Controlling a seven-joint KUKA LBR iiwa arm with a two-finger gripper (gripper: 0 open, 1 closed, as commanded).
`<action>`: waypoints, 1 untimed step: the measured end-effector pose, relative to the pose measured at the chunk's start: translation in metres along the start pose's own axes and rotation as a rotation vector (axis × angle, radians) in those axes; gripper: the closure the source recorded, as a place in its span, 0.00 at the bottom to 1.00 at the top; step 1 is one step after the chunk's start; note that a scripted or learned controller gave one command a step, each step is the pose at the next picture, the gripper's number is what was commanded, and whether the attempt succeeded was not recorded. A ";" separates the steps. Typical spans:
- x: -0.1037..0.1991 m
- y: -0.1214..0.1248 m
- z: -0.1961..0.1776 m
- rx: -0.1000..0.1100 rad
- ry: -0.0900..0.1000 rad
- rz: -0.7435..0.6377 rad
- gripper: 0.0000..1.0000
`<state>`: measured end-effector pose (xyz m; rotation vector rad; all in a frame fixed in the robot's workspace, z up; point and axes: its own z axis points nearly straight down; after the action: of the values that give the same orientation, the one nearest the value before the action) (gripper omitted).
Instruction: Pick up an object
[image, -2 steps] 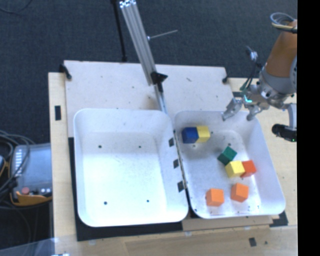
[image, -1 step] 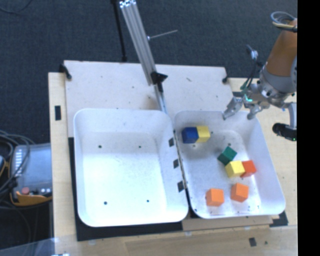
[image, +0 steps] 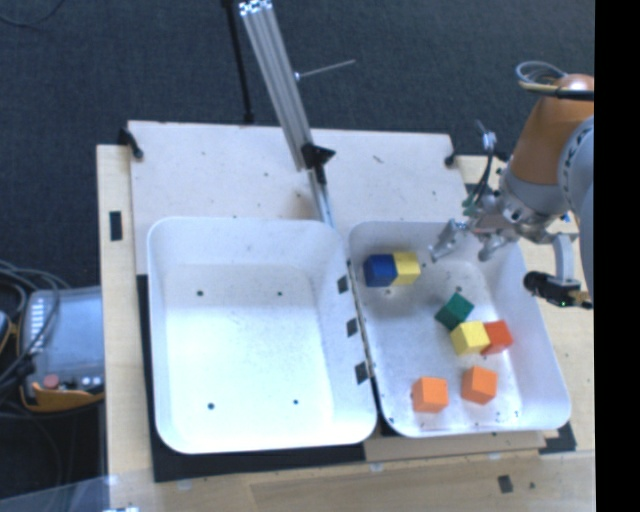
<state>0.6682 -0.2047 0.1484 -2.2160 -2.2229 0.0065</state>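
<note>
The right bin (image: 545, 385) holds several small blocks. A blue block (image: 379, 270) and a yellow block (image: 406, 266) touch each other near its back left. A green block (image: 455, 310) lies mid-bin, with a yellow block (image: 468, 338) and an orange-red block (image: 497, 335) just in front of it. Two orange blocks (image: 430, 393) (image: 479, 384) sit near the front. My gripper (image: 467, 243) hangs over the bin's back edge, right of the blue and yellow pair, its fingers spread open with nothing between them.
The left bin (image: 165, 300) stands beside the right one. A slanted metal pole (image: 285, 95) rises from behind the bins' shared edge. A grey box with cables (image: 60, 345) sits off the bench to the left.
</note>
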 end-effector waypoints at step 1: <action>0.000 0.000 0.052 -0.001 0.000 -0.003 0.00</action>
<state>0.6675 -0.2051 0.0964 -2.2132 -2.2272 0.0055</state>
